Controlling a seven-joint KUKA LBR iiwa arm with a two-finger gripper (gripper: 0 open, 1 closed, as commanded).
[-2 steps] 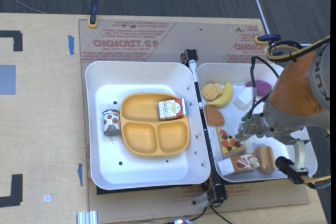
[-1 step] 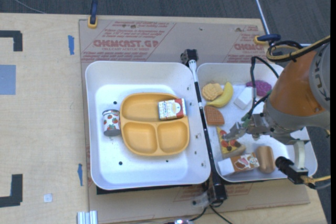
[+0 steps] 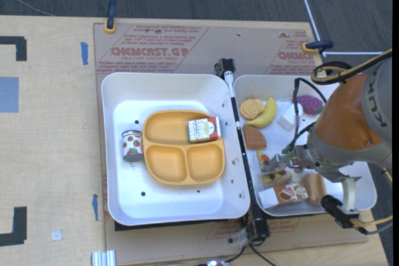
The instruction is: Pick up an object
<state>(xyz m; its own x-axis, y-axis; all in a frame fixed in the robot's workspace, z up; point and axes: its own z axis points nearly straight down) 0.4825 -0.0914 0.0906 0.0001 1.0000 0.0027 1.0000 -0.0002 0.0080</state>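
My gripper [image 3: 278, 163] reaches low into the right bin [image 3: 368, 193], over a small cluster of toy food [image 3: 272, 174] near the bin's left wall. A brown bread slice [image 3: 254, 137] lies just behind it. A red and white box [image 3: 290, 194] and a brown loaf [image 3: 313, 187] lie in front of it. Farther back are a round waffle [image 3: 251, 108], a yellow banana [image 3: 268, 114], a small white block [image 3: 285, 122] and purple grapes [image 3: 308, 103]. The arm's grey wrist and orange band [image 3: 349, 115] cover the right part of this bin.
The left bin [image 3: 118, 103] holds a yellow divided plate [image 3: 184, 162] with a small milk carton [image 3: 203, 129] on its back compartment. A strawberry-printed can [image 3: 132, 145] lies left of the plate. A black divider post [image 3: 224, 65] stands between the bins. Cables run along the right.
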